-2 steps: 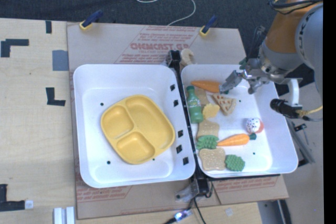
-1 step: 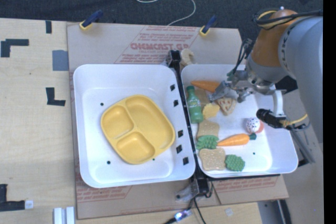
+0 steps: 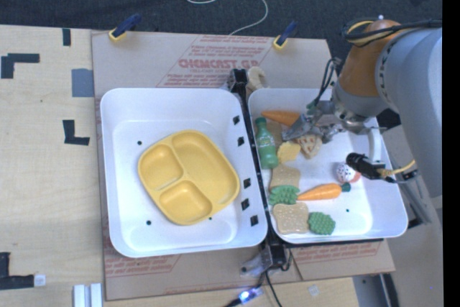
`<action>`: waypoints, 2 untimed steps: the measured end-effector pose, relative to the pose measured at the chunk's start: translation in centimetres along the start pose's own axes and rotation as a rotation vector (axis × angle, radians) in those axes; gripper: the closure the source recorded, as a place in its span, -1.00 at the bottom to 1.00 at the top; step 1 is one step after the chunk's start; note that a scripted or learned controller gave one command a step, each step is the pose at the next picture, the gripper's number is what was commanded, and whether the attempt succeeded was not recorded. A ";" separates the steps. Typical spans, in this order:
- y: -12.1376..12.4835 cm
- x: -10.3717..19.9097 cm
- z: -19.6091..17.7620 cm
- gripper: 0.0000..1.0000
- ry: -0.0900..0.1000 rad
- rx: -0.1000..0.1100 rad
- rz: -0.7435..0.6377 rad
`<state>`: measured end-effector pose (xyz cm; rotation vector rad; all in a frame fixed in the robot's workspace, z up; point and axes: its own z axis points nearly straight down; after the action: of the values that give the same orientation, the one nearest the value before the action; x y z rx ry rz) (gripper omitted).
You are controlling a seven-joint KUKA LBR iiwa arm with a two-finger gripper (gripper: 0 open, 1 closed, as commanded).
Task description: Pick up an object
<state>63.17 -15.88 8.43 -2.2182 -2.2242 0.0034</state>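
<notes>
Over the right-hand shallow white bin [image 3: 394, 216], near its top, the robot's grey hand [image 3: 305, 129], whose spread I cannot tell, hangs among a small tan cracker-like toy [image 3: 310, 146], a pale yellow piece [image 3: 289, 151] and an orange carrot-shaped toy [image 3: 280, 117], so it might pinch two or nudge one aside.

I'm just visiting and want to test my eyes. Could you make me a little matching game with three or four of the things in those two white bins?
Things:
1. yellow tray
2. green bottle
3. whole carrot
4. bread slice

Places:
A. right bin, against its left wall
B. left bin
C. right bin, near its front edge
D. right bin, middle, lying sideways

Pairs: 1-B, 2-A, 3-D, 4-C
</notes>
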 end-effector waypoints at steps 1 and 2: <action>0.1 0.1 -1.1 1.00 0.002 -0.002 -0.001; 0.1 -0.1 -5.3 1.00 0.001 -0.003 0.002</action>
<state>63.26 -16.00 13.72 -2.2211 -2.2234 -0.0007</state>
